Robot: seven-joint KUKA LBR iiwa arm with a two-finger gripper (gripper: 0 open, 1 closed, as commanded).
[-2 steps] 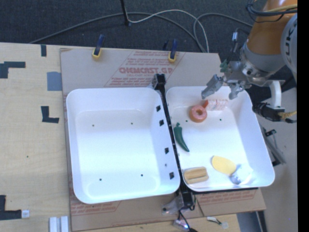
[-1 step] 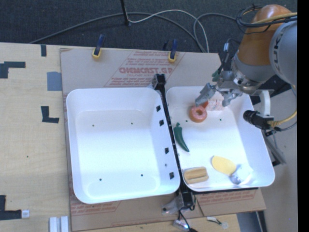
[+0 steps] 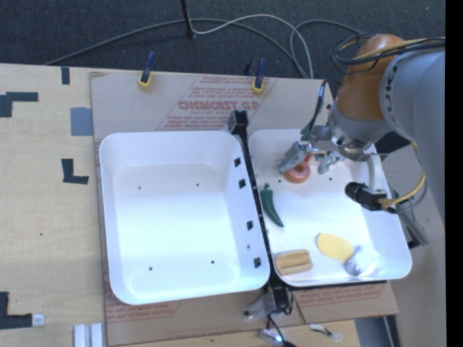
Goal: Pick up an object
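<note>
From the fixed camera above the tabletop, the hand sits low in the right bin, toward its twelve o'clock end. Its fingers appear spread, straddling a small red-orange object, possibly a toy tomato, though the view is too coarse to say whether they touch it.

A green pepper-like piece lies at about eight o'clock from the hand. A yellow slice, a tan bread-like block and a small grey item sit toward six o'clock. The left bin lies at nine o'clock.

The round object could roll or squirt out if the fingers close off-centre, leaving the hand pinching nothing.
</note>
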